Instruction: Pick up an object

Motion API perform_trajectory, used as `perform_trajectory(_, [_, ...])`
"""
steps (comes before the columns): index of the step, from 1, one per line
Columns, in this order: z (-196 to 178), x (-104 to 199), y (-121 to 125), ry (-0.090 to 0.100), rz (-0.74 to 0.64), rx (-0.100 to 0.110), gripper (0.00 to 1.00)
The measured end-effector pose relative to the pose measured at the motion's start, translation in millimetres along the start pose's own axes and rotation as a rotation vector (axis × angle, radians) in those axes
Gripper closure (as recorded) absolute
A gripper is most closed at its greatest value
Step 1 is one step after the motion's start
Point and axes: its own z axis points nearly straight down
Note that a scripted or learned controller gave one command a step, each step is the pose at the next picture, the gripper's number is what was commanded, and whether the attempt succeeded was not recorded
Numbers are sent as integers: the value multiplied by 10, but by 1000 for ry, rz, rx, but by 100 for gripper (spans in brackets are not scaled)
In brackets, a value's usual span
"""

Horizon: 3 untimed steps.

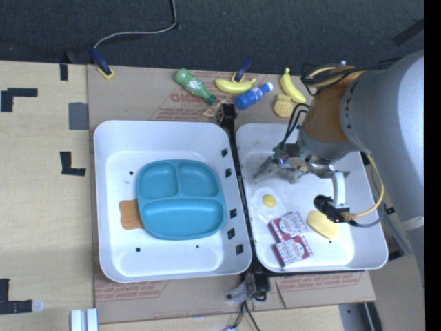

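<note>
From the camera view, the gripper (270, 165) hangs over the upper left part of the right bin (358, 257), its two thin fingers spread moderately apart with nothing between them. The nearest candidate, judged from here, is the fried egg (267, 201), which lies just below the fingertips toward the view's bottom edge, flat on the bin floor and roughly round, so no long axis governs the approach; a short move down the view and a descent would likely bring the fingers over it. Further in the same direction lie two red-and-white packets (289, 236), side by side and touching, their long sides slanting across the bin. To their right sits a pale yellow lemon-like piece (322, 225), close under the arm's wrist. The left bin (110, 254) holds a blue divided plate (182, 198) with a slice of toast (129, 214) tucked at its left edge. Outside the bins, along the cardboard at the back, lie a green bottle (193, 85), two bananas (235, 85), a blue bottle (252, 96) and a corn piece (282, 105).
</note>
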Motion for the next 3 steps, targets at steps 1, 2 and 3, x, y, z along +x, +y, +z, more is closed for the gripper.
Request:
perform_trajectory(1, [-4, 95, -530, -1, 2, 0, 0])
perform_trajectory(2, [-986, 425, -141, 0, 0, 3, 0])
perform_trajectory(3, [-132, 41, -581, 0, 3, 8, 0])
